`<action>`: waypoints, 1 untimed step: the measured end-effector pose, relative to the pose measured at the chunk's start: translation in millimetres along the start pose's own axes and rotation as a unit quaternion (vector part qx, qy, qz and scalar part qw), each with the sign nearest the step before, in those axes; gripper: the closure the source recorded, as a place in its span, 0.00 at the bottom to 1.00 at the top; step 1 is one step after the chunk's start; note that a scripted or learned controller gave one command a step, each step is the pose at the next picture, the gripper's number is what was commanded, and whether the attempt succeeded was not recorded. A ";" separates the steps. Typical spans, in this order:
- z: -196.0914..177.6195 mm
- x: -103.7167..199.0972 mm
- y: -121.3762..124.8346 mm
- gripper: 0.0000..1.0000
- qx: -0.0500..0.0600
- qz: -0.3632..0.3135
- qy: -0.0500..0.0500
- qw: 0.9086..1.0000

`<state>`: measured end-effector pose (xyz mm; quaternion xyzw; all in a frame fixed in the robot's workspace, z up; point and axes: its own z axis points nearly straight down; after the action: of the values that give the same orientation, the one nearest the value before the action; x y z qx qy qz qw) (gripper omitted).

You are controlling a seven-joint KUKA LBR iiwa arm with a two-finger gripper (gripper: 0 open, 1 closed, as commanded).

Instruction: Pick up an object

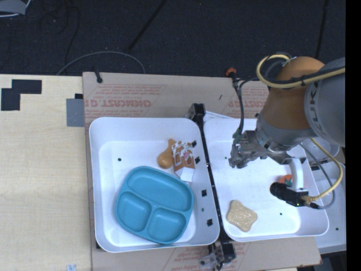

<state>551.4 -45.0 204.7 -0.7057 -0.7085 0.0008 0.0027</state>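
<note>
My gripper (243,154) low over right bin (316,227), centre-right of frame, grip state not discernible, tan toast-shaped object (241,215) lying apart at bin's lower left, blue divided tray (153,204) and brown-and-white item (177,155) in left bin (104,151)

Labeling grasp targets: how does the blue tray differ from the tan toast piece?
The blue divided tray lies in the left bin; the tan toast piece lies in the right bin. The tray is far larger. The tray has three compartments; the toast is a plain slab. Both lie flat, untouched.
</note>
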 end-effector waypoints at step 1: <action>6.1 46.3 20.0 1.00 -0.001 0.000 0.000 1.000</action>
<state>571.2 1.3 198.6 -0.7056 -0.7087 0.0003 0.0017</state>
